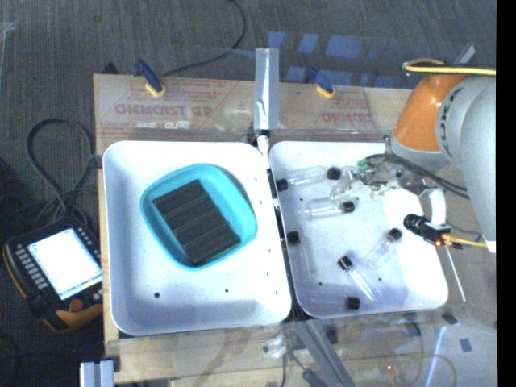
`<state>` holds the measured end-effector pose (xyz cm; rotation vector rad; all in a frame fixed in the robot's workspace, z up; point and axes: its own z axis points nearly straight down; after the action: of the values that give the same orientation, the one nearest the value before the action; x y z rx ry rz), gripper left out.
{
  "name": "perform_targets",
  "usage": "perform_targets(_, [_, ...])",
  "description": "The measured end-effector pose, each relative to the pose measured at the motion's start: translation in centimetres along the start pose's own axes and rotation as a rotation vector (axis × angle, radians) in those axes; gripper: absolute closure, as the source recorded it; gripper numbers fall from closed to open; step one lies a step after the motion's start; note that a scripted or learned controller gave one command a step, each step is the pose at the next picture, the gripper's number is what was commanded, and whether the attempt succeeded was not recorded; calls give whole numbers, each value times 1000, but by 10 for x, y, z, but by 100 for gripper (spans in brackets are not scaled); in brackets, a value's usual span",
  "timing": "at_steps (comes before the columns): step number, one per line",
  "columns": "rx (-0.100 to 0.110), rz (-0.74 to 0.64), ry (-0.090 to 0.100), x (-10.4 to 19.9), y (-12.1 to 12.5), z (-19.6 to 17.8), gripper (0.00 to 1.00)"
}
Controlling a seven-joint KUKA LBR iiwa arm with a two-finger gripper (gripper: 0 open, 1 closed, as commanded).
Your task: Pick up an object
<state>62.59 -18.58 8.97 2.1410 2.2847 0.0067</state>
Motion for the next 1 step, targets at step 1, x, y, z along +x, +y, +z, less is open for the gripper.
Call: perform_targets(1, [-4, 0, -2, 0, 1, -11, 100])
